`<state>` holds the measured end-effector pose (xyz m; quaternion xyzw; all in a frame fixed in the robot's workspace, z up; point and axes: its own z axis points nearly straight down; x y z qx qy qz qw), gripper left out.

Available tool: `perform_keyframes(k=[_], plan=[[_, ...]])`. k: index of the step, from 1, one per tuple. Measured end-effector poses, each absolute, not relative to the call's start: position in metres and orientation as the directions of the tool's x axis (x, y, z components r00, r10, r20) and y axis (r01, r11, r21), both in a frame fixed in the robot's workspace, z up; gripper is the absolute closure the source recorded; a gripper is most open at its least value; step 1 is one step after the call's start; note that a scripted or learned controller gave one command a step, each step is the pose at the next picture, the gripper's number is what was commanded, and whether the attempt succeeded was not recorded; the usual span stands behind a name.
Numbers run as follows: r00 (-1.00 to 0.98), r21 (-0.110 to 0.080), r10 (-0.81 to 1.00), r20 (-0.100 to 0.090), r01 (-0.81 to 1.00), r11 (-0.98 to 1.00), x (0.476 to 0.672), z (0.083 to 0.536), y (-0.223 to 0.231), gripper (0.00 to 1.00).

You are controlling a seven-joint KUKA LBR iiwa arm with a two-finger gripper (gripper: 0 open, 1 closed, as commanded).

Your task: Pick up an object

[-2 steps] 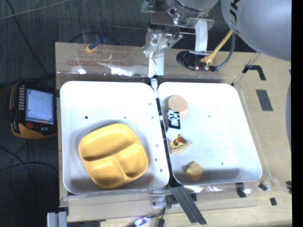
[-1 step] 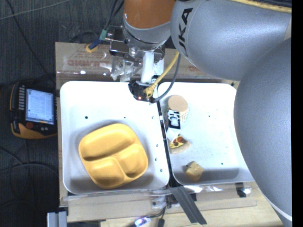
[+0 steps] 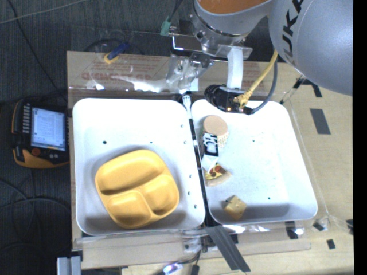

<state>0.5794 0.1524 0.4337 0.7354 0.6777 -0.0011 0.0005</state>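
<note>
The robot arm (image 3: 309, 22) is cut off by the top and right edges, toward one o'clock, so only its lower part shows. The gripper (image 3: 184, 76), at twelve o'clock above the two bins, is a pale blur against clear plastic; its fingers cannot be made out. A black-and-white thing (image 3: 211, 148) beside the paper cup (image 3: 215, 129) is partly hidden by it, its print unreadable. The handheld screen (image 3: 47, 128) at nine o'clock is too small to read.
</note>
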Motion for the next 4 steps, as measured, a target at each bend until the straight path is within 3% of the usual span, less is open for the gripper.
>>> perform_keyframes(k=[1,2,3,4], plan=[[0.145,-0.001,0.989,-0.002,0.989,-0.145,0.564,0.374,0.186,1.0],[0.239,-0.001,0.971,-0.003,0.971,-0.239,0.632,0.433,0.209,1.0],[0.228,-0.002,0.974,-0.006,0.974,-0.228,0.641,0.401,0.206,1.0],[0.352,-0.004,0.936,-0.003,0.936,-0.352,0.576,0.393,0.235,1.0]])
